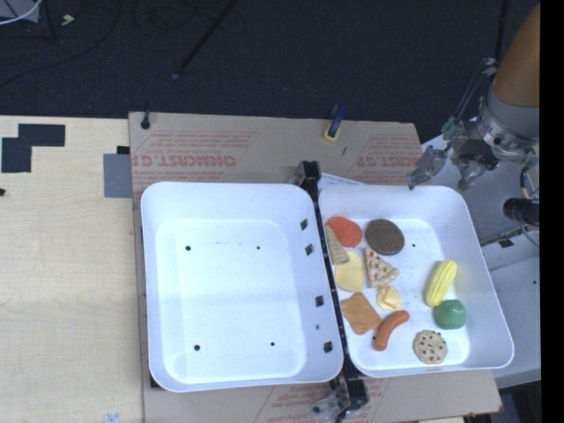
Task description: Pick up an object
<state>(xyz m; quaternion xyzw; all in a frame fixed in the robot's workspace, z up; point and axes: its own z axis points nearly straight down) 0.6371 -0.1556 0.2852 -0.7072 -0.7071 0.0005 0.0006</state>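
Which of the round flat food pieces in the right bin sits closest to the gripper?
The brown disc, near the bin's back edge below the gripper. The chocolate-chip cookie lies at the front, much farther away.

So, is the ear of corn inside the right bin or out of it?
Inside. The corn lies on the right bin's floor near its right wall, just above the green piece.

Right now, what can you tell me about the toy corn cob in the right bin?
The corn cob is a small yellow piece, plastic-looking, with faint ribbed kernel rows. It lies on the floor of the right bin, near that bin's right wall, tilted so its upper end leans right. Its lower end sits just above the green round piece, close enough that contact cannot be judged. The gripper hangs apart from it, past the bin's far rim.
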